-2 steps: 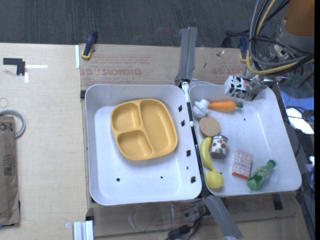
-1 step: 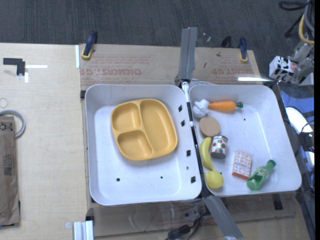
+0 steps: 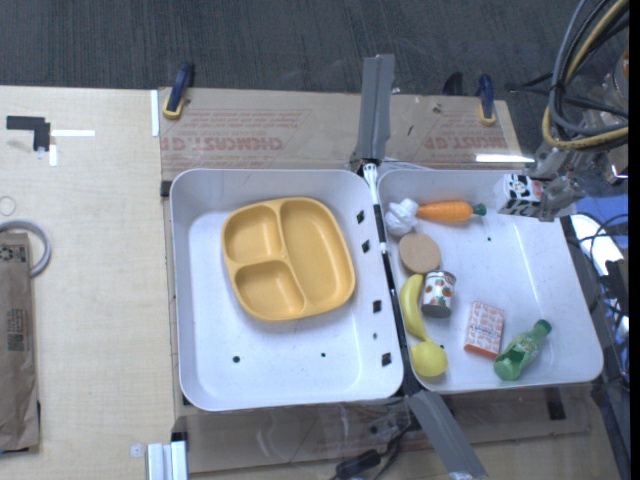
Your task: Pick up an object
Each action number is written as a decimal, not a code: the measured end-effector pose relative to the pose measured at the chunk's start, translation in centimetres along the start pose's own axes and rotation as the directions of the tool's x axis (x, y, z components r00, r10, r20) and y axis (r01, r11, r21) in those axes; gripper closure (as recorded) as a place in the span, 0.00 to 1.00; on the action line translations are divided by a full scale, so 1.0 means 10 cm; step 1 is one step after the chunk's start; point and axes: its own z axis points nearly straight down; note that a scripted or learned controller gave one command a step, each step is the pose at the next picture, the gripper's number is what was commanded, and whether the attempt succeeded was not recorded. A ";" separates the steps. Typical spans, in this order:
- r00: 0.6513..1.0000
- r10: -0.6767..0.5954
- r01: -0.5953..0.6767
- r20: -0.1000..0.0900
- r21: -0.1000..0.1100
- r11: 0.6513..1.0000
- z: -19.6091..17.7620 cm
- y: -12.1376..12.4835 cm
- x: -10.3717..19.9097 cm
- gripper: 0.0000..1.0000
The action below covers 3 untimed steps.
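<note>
The right bin (image 3: pixel 560 298) holds an orange carrot (image 3: pixel 444 211), a white lumpy item (image 3: pixel 401 216), a brown disc (image 3: pixel 420 253), a banana (image 3: pixel 411 306), a small printed can (image 3: pixel 437 294), a yellow lemon (image 3: pixel 428 359), a red-orange box (image 3: pixel 484 328) and a green bottle (image 3: pixel 522 350). My gripper (image 3: pixel 548 196) hangs over the far right corner of this bin, apart from these objects. A small black-and-white piece (image 3: pixel 517 193) sits right against its left side; whether it is held is unclear.
The left bin (image 3: pixel 200 348) carries a yellow divided plate (image 3: pixel 288 258). A grey divider bar (image 3: pixel 376 108) runs between the bins at the back. Cables (image 3: pixel 590 58) hang at the upper right. A brown paper bag (image 3: pixel 15 338) lies on the bench at far left.
</note>
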 end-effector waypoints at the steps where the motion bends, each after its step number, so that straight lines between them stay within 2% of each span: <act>1: 0.999 0.038 -0.038 0.000 0.000 0.999 0.25 0.23 0.33 1.00; 2: 0.989 -0.148 0.148 0.002 0.000 0.989 0.24 0.63 -0.08 1.00; 3: 0.764 -0.645 0.645 0.001 -0.002 0.764 0.47 0.61 0.34 1.00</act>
